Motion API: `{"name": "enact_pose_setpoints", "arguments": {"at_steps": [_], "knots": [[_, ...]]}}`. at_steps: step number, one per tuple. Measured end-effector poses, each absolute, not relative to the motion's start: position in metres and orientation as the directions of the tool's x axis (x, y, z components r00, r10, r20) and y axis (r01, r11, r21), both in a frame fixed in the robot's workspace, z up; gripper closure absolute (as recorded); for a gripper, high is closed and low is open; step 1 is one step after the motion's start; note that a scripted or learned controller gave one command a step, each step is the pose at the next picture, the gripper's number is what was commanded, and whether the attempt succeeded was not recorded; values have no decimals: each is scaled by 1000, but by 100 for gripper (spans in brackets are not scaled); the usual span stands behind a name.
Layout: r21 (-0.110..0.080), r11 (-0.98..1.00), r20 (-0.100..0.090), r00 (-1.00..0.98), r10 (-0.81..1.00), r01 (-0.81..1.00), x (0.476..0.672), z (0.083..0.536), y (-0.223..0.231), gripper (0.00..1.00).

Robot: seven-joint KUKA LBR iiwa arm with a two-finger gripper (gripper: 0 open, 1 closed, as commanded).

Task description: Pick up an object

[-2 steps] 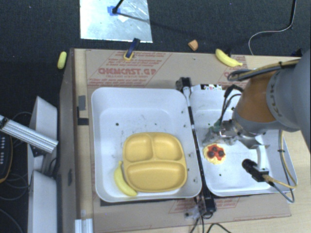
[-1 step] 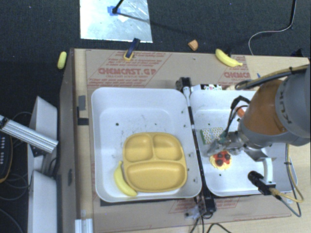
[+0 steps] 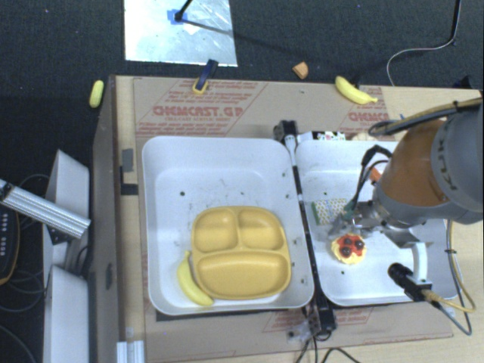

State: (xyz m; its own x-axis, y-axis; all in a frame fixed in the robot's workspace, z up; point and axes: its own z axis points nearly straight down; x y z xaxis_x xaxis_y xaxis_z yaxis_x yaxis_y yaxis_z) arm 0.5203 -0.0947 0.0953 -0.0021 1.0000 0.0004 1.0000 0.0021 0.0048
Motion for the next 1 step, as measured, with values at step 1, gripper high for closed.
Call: {"name": "enact_pose_setpoints", "arguments": {"at_steps": [1], "knots": [[4,4,0,-4,1000,1000,571,185,-44,100]]}}
